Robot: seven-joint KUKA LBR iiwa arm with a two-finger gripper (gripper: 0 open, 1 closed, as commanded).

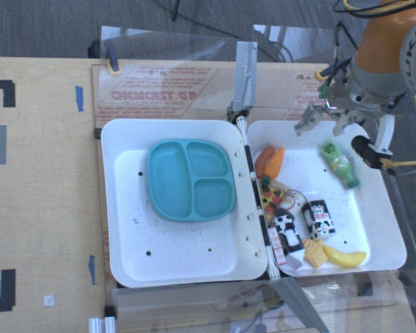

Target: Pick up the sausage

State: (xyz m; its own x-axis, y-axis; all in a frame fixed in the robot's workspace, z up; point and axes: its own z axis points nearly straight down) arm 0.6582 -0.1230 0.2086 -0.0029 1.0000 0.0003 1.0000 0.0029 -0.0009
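The sausage (263, 161), a short reddish-orange piece, lies at the left side of the right bin (381, 210), close against an orange carrot-like piece (276, 159). My gripper (326, 121) hangs above the bin's back edge, up and to the right of the sausage and well apart from it. Its two fingers (308, 120) are spread open with nothing between them. The orange wrist band sits above it at the upper right.
The right bin also holds a green bottle (340, 164), a pizza slice (275, 197), two cow-print cartons (318, 218), a banana (345, 257) and a yellow wedge (314, 253). A teal divided plate (191, 179) lies in the left bin (125, 214).
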